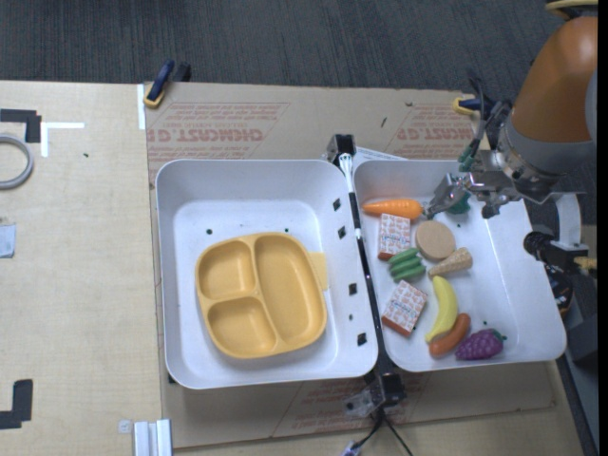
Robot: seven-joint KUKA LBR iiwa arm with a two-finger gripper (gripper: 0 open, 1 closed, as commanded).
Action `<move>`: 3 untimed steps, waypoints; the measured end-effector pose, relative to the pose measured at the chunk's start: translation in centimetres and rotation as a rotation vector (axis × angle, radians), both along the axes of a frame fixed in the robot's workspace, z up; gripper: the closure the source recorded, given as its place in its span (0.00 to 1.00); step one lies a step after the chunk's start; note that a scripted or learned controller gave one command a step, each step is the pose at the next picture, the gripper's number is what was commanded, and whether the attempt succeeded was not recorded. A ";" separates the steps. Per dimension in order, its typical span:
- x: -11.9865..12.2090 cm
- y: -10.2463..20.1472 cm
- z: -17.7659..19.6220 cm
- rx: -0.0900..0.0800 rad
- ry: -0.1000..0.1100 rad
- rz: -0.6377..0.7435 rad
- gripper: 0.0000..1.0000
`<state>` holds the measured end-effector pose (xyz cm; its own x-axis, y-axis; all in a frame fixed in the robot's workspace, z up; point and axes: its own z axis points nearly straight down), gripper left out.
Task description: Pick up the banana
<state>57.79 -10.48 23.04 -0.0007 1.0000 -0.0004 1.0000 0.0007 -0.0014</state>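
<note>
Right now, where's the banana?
In the camera view, the banana lies in the right bin, toward its near edge, against the sausage, with the purple grapes to its right and a cracker box left.

The arm [567,74] reached in from the right, its orange band high at the upper right and the grey wrist [532,150] just below it. The gripper [454,198] pointed left and slightly downward from the wrist, and its small dark fingers were too blurred to read.
</note>
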 end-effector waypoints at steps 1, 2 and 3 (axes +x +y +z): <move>-3.7 0.0 -12.8 0.000 -0.003 0.165 0.00; -7.8 -1.1 -13.8 0.001 -0.002 0.478 0.00; -7.7 -1.1 -12.8 0.000 -0.004 0.476 1.00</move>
